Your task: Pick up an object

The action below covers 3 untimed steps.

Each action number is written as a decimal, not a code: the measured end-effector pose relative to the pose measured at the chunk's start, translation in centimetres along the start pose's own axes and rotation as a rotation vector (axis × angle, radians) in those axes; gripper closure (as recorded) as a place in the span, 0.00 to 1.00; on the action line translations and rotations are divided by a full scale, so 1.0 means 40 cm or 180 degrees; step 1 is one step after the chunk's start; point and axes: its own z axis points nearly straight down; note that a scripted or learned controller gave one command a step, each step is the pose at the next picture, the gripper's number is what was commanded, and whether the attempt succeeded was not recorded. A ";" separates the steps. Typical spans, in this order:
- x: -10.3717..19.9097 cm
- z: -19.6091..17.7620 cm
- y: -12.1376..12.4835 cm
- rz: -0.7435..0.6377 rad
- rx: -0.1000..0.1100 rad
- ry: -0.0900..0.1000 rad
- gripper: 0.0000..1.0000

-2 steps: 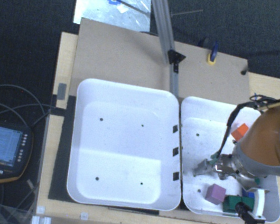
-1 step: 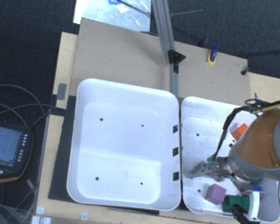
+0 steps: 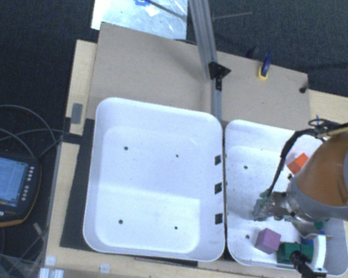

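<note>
Right bin point(image 3: 251, 156) holding purple block point(image 3: 268, 240), green object point(image 3: 287, 253), orange piece point(image 3: 297, 163), hand point(image 3: 263, 209) lowered inside, grip unclear

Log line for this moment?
arm: over right bin | claw: low, above bin floor | purple block: loose nearby | green block: beside it

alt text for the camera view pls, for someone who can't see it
A grey and orange robot arm reaches from the right into the right white bin, its gripper low over the bin floor near a purple block, a green object and an orange object. The left white bin sits beside it.
</note>
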 end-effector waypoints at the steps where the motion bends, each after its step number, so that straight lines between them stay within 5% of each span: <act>1: -0.007 -0.160 0.008 -0.0004 -0.0018 -0.0007 1.00; 3: -0.014 -0.439 0.013 -0.0005 -0.0016 -0.0007 1.00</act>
